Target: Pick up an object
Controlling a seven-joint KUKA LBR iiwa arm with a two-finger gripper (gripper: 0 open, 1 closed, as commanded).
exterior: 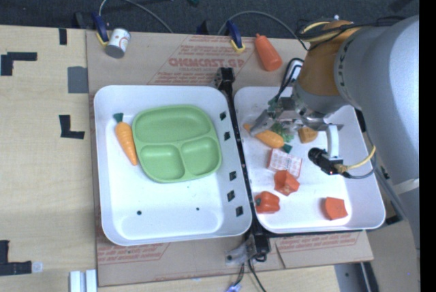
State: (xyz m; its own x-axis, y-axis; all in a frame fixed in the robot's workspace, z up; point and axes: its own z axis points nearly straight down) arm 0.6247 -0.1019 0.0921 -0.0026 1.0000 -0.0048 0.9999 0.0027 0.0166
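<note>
My gripper (267, 122) is low over the upper left part of the right bin (368, 216), just above an orange carrot-like piece (270, 139). Whether it touches that piece is unclear. Below it lie a white packet with red print (285, 162), a red chunk (286, 182), a red pepper-like piece (268, 201) and an orange block (334, 208). A small orange bit (308, 135) sits under the wrist. The grey arm with its orange band (327, 69) covers the bin's upper right.
The left bin (109, 209) holds a green divided plate (178, 143) and a toy carrot (125, 141) beside it. On the bench behind the bins lie an orange toy (268, 52) and a small white can (118, 41). Black clips run along the divider between the bins.
</note>
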